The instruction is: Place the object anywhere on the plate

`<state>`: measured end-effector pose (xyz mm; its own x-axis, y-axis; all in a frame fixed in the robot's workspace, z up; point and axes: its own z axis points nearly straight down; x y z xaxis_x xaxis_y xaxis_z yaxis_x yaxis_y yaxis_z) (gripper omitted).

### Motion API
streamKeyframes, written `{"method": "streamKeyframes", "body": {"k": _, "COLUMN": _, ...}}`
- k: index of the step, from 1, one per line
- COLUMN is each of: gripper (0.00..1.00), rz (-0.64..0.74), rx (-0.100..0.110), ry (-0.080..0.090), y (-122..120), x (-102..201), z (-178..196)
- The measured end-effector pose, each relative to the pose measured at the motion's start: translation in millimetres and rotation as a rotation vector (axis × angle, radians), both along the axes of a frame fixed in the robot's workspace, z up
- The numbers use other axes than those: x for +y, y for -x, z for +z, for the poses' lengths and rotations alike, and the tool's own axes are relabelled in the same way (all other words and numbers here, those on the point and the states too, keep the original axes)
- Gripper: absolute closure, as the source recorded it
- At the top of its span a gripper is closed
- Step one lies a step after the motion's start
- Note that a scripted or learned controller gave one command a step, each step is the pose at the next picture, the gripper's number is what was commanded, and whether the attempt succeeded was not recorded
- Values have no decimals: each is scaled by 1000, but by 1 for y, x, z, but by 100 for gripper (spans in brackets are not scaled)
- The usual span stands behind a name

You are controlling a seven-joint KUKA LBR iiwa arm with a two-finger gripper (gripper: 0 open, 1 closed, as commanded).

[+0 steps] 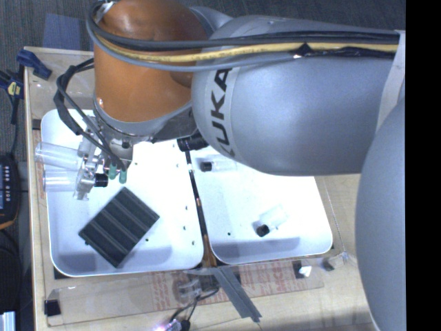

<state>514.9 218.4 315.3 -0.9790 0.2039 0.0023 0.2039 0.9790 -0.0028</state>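
Gripper [96,171] sits low over the left bin [172,185]; we cannot tell if it's released, clenched or carrying anything. A clear piece [56,164] lies just beside it at 9 o'clock, and we read that as the object. The dark ribbed plate [119,225] is near, at the gripper's 5 o'clock. For a clean step we'd confirm the grasp first, lift clear of the bin wall, centre over the ribs and release low. A small capped vial [269,223] lies in the right bin [310,212].

We are seeing white bins [311,243], a dark grey ribbed plate [119,225], a grey arm [303,109], its orange band [141,61], a tan bench [275,302].
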Motion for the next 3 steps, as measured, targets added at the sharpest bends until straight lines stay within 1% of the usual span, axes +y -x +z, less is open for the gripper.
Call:
{"method": "streamKeyframes", "body": {"k": 1, "gripper": 100, "rz": 157, "rx": -1, "ry": -1, "y": 39, "x": -43, "z": -67}}
{"method": "streamKeyframes", "body": {"k": 2, "gripper": 100, "rz": 383, "rx": -5, "ry": -3, "y": 38, "x": -1, "z": -10}}
{"method": "streamKeyframes", "body": {"k": 3, "gripper": 100, "rz": 545, "rx": -3, "ry": -3, "y": -17, "x": 0, "z": -21}}
